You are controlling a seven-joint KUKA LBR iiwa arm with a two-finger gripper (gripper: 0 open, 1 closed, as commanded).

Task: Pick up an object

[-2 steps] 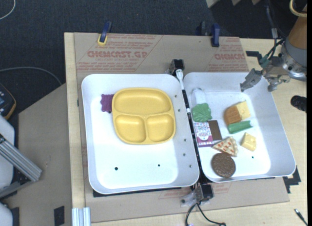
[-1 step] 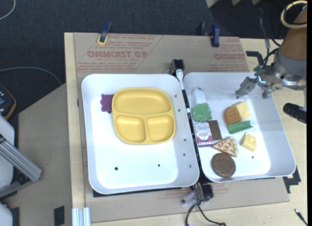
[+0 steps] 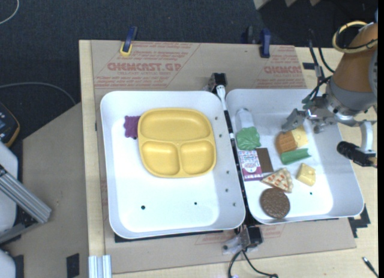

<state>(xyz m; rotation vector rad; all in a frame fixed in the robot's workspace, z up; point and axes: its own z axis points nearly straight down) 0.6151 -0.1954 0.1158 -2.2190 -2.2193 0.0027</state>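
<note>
**Me:** Over the right bin [image 3: 336, 202], my end effector [image 3: 305, 116] hangs just above the far side of the food pile. I cannot tell how it stands from this slanted view, and nothing shows in its grasp.

**Partner:** Which piece is nearest?

**Me:** The orange bread-like block [image 3: 287, 142], just below the end effector, with a green piece [image 3: 294, 156] touching its near side. Close by lie a pale cheese wedge [image 3: 306, 175], a pizza slice [image 3: 278, 180], a brown round cookie [image 3: 275, 203], a small printed packet [image 3: 249, 162], a green leafy lump [image 3: 247, 137] and a white bottle [image 3: 243, 116].

**Partner:** And the left bin [image 3: 120, 151]?

**Me:** It holds a yellow divided plate [image 3: 177, 142] with a purple item [image 3: 131, 126] beside it. Both are well apart from me, so I judge them poor targets.

**Partner:** How would you do this well?

**Me:** I would pick 1 target, the orange block, since it stands taller than its flat neighbours. I would centre above it, turn the wrist so the closing line avoids the green piece, come straight down, and close only once low around its sides. The risk is a crowded grip: 2 items pinched together tend to slip. A slow vertical lift would show whether it holds.
</note>
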